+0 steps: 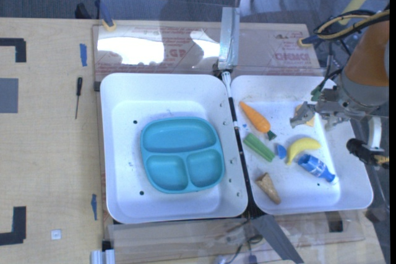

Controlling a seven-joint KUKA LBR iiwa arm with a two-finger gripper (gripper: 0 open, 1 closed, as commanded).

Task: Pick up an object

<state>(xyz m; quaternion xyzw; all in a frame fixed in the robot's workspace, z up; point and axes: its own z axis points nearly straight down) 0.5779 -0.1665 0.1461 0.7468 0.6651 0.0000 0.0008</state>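
My gripper (302,115) hangs over the back right part of the right bin (352,198), open with nothing between its fingers. Below and left of it lie an orange carrot (257,117), a green stick-shaped piece (258,148) and a small blue piece (281,150). A yellow banana (303,146) lies just in front of the gripper, apart from it. Touching the banana's right end is a blue bottle (317,167). A brown cone (268,187) rests near the bin's front edge.
The left bin (117,102) holds a teal divided plate (182,153). A metal divider post (229,40) stands at the back between the bins. Yellow and black cables (337,25) loop above the arm at the right.
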